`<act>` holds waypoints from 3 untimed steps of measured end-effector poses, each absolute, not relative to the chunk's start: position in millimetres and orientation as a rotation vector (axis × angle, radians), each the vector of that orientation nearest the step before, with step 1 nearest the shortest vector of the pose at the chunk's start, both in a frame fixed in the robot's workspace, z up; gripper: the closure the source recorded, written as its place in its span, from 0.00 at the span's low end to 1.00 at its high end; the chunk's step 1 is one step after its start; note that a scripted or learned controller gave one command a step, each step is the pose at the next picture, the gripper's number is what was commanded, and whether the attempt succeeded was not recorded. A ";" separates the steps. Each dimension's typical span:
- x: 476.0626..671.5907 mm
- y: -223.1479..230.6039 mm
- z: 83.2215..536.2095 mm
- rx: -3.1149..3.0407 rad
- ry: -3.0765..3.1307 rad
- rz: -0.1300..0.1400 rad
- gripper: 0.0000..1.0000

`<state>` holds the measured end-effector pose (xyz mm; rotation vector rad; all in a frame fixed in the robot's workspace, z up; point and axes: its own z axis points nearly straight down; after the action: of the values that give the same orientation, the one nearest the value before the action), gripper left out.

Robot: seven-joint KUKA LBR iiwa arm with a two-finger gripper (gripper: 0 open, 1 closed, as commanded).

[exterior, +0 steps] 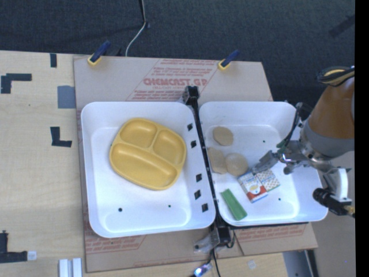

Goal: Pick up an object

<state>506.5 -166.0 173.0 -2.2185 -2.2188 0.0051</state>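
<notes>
At the far left lies a pale wooden bench top [34, 172] with dark blue-black marks taped or printed on it, and behind it a dark carpeted floor [69, 10] runs across the top of the view. A brown board [167, 79] printed with red lettering lies on the bench under both bins, held at its far edge by two clamps with yellow and blue handles [99, 52]. A thin pale cable [138, 27] trails across the carpet toward the board.

The left bin [95, 212] holds a yellow divided plate [148, 153]. In the right bin [288, 212], next to the black divider, lie three flat tan discs [223, 136], two of them touching; nearer the front are a green block [234, 204] and a small patterned box [259, 184].

The gripper [266, 162] reaches in from the right, its tip just at the box's upper edge. The fingers appear nearly closed, though the view is too coarse to be certain, and nothing shows between them.
</notes>
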 end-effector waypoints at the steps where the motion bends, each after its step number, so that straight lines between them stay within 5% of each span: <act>1: 506.2 -169.9 128.3 -2.217 -2.218 0.006 0.00; 2: 508.1 -172.5 88.4 -2.227 -2.225 0.000 0.00; 3: 512.6 -170.7 104.4 -2.229 -2.232 -0.015 1.00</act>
<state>512.6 -170.7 104.4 -2.2292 -2.2318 -0.0153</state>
